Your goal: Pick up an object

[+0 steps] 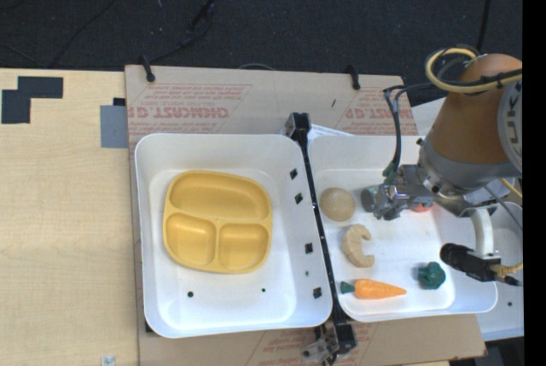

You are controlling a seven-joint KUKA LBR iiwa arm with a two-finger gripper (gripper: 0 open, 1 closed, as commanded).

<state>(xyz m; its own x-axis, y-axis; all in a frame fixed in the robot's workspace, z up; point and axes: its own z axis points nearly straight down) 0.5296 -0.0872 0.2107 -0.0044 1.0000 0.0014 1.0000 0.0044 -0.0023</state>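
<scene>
A single fixed camera looks down from above the counter (60, 211) at a slant, its far edge tipping toward a dark floor with cables at the top of the frame. It stands far enough off to take in both white bins whole: the left bin (153, 177) lies well to the image-left of the pincer (384, 200), and the right bin (461, 300) spreads beneath and around the pincer. The arm (473, 121) enters from the frame's right side, behind the pincer, and is cut by that edge. The counter's pale wood runs off the left and bottom edges.
</scene>
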